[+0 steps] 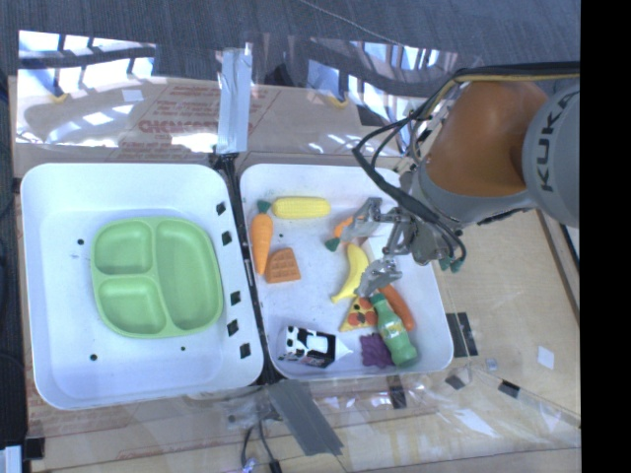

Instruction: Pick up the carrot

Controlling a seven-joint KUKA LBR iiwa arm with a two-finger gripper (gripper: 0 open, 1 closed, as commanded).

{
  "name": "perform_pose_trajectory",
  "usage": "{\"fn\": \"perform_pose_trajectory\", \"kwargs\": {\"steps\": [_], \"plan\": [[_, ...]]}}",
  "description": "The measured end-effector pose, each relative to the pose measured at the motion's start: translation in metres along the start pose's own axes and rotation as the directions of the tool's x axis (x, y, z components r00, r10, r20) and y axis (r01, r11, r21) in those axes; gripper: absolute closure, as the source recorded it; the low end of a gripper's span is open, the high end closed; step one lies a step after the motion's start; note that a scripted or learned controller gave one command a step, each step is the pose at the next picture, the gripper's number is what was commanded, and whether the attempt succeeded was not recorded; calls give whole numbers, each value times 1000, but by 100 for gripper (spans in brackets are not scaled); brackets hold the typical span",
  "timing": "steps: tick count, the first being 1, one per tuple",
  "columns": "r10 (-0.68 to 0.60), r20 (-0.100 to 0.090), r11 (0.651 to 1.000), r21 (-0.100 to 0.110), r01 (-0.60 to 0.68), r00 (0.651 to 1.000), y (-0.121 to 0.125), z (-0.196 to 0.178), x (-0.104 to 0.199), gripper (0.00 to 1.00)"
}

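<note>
From my remote seat, the gripper (375, 249) hangs with fingers spread and grasping nothing over the right bin (429, 348), while the carrot (261, 241) — likely light, rigid, slick plastic, best pinched across its thick middle — lies by the bin's left wall.

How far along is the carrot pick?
Done: the arm has reached into the right bin, and the gripper sits among the toys by the banana. In hand: nothing visible. Left: the whole pick; the carrot lies flat at the bin's left side beside the corn, apart from the gripper, which must shift over, close and lift.
</note>
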State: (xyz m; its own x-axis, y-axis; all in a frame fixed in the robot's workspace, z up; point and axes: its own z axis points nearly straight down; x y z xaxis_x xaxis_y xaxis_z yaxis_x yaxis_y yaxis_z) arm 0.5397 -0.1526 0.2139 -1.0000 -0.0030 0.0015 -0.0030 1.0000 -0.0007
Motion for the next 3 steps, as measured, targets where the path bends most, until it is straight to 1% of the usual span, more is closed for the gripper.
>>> {"fn": "perform_pose_trajectory", "kwargs": {"steps": [1,2,3], "plan": [[-20,-4,1000,-2,20,1000,-30,73,-51,0],[-91,1,996,-2,91,996,-26,124,-80,0],[-99,8,995,1,99,995,-25,110,-83,100]]}}
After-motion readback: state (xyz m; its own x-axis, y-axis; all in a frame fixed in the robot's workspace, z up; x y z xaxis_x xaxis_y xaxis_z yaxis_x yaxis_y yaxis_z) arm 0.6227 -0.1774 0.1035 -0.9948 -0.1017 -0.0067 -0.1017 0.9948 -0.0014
